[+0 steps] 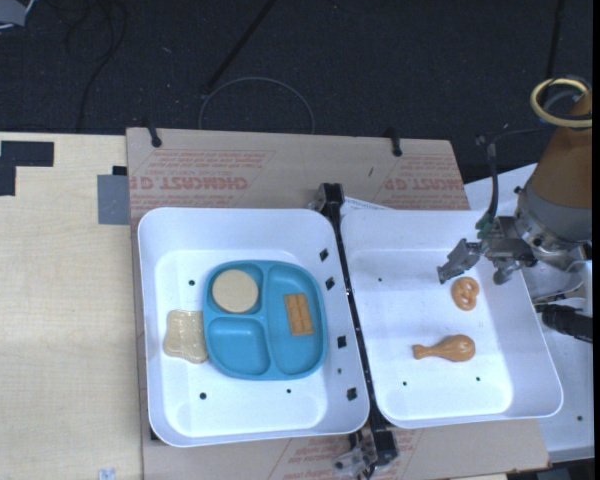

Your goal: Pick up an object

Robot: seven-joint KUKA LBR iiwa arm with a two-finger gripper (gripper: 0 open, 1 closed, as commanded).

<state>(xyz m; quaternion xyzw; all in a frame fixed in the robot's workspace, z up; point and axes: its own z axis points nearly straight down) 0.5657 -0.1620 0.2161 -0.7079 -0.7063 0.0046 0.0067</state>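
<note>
Now pincer [477,261] open just above pretzel [465,293], right bin [420,408].

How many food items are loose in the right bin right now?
2. A pretzel lies near the bin's upper right, just below the gripper. A chicken drumstick lies below it, toward the middle. Nothing seems hidden.
</note>
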